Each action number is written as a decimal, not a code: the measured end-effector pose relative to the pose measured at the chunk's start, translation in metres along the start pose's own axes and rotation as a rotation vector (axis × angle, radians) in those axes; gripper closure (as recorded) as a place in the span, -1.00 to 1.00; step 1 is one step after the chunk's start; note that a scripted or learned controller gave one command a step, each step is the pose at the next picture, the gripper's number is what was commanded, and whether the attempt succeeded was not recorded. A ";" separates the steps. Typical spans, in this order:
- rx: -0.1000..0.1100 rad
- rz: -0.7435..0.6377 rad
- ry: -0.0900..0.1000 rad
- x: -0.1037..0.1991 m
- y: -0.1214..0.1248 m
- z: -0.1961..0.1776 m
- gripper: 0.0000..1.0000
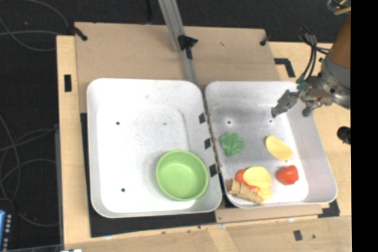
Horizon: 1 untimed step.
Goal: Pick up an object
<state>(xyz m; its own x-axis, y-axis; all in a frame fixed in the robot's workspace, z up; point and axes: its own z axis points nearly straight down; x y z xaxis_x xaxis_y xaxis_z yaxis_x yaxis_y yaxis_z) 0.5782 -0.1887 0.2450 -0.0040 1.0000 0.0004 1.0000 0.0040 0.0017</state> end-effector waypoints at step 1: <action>0.000 0.000 0.000 0.000 0.000 0.000 -1.00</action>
<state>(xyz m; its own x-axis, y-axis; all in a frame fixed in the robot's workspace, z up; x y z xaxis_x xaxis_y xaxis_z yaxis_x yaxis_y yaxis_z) 0.5782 -0.1887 0.2450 -0.0040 1.0000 0.0004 1.0000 0.0040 0.0017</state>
